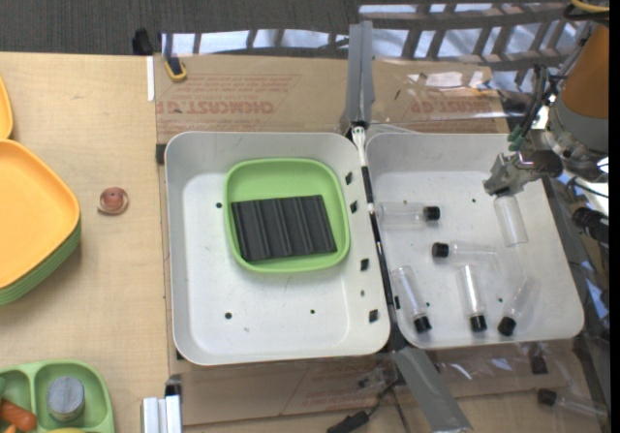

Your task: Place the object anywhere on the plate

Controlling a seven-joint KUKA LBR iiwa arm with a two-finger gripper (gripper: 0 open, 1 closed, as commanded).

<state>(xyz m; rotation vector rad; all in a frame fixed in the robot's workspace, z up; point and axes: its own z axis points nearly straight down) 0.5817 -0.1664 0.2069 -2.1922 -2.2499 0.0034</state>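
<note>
Here, a clear vial [511,222] upright-to-tilted, long axis up-down below the gripper [506,179]; jaws' state impossible to tell.

The arm [589,97] wears an orange band above a grey wrist, ending in a pale metal gripper [504,179].

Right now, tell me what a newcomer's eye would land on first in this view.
First the green plate in the left bin, with a dark ribbed mat lying on it. Next the clear tubes with black caps scattered over the right bin, several lying near its front edge. Then the gripper hanging over that bin's back right part, just above one tube, and the stacked orange plates at far left.
</note>
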